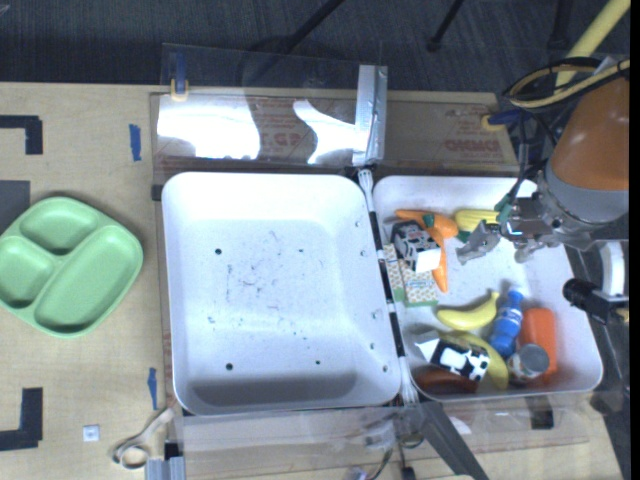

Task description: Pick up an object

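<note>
Grey arm, orange band above wrist, metal pincer, black cables

Two bins sit side by side on the table. The left bin adjoins the right bin, which holds a banana, a bottle just right of it, and a carrot toward the back. A divided plate lies left of both bins.

green divided plate, blue tape
</note>
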